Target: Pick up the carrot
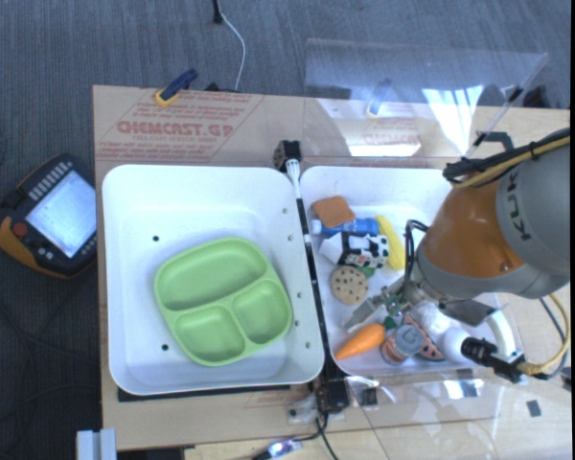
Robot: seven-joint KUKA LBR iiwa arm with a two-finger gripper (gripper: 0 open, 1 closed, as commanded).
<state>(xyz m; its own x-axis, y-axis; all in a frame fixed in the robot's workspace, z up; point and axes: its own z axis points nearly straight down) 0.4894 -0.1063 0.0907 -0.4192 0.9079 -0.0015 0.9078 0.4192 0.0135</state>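
Camera view looks down at a slant on two shallow white bins set side by side on a bench. At the left of the frame, the left bin [125,257] holds a light green divided plate [223,300] with three compartments, lying flat near the bin's middle. At the right, the right bin [383,175] holds a cluster of small things: a brown block [333,210] near the top, a blue item [362,227] just beside it, a black-and-white cow toy [366,249], a yellow piece [387,234] along its right side, and a round tan cookie [345,283] just below them.

The carrot [362,340] lies in the lower part of the right bin, orange, tapering toward the lower left, its thick end pointing toward the arm. Just right of it sits a small can [403,343] with a printed label.

The grey arm [503,228] with its orange band comes in from the right of the frame and bends down over the right bin. The gripper [388,304] sits low just above the carrot's thick end, between the cookie and the can. Whether it is open, closed or touching the carrot cannot be told from this angle.

A yellow and black teach pendant [46,215] lies on the floor at the far left.
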